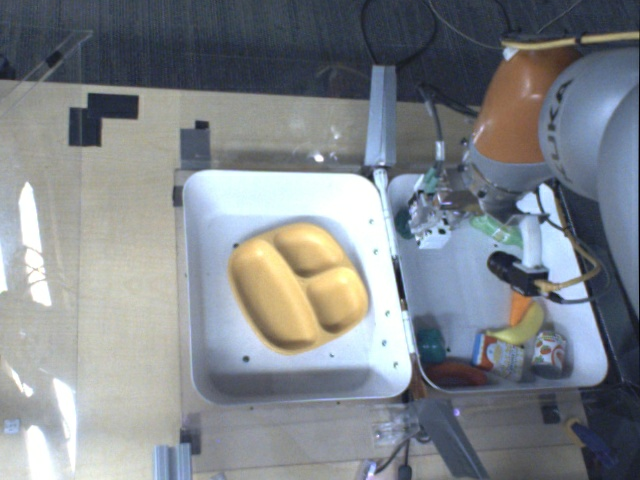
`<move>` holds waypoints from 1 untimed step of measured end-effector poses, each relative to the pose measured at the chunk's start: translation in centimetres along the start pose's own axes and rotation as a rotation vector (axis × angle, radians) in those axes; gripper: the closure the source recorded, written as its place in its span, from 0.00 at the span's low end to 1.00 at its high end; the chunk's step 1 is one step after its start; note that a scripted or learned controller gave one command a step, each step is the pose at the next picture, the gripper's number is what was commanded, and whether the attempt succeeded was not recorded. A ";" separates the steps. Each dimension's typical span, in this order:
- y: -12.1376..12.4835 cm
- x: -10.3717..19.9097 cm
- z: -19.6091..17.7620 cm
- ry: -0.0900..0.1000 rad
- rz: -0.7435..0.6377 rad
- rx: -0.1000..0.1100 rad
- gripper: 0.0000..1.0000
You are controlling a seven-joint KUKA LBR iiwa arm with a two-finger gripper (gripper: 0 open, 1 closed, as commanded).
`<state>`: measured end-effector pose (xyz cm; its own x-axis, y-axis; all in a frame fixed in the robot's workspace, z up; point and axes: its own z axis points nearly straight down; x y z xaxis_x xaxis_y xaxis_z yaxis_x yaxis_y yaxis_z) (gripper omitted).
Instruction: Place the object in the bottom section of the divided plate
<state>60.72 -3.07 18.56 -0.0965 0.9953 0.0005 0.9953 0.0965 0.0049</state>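
From above, the yellow divided plate (298, 286) sits bare in the left bin (205, 368), so no placing is done yet. The gripper (432, 220) hovers over the right bin (590, 353); its grip cannot be told. Candidate objects, among them a banana (527, 325) and a teal cup (432, 345), lie along that bin's near edge.

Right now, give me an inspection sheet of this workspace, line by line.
Surface: wooden bench bearing two shallow white bins, left bin and right bin.
Job's things: yellow divided plate with three sections lies in the left bin; no object seen on it.
Clutter: in the right bin's near end, a teal cup, a red item, a banana, an orange piece and small printed packs; a green item near the wrist.
Grippers: hand sits over the right bin's far left corner; whether it holds anything cannot be told.
Cables: black loops beyond the bins; black cable along the arm.
Surroundings: dark floor behind the bench; black tape marks on the bench.
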 end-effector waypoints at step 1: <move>-2.8 10.1 0.0 0.000 -0.153 0.001 1.00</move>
<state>56.94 6.76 18.52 -0.2474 0.9689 0.0002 0.9689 0.2474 0.0043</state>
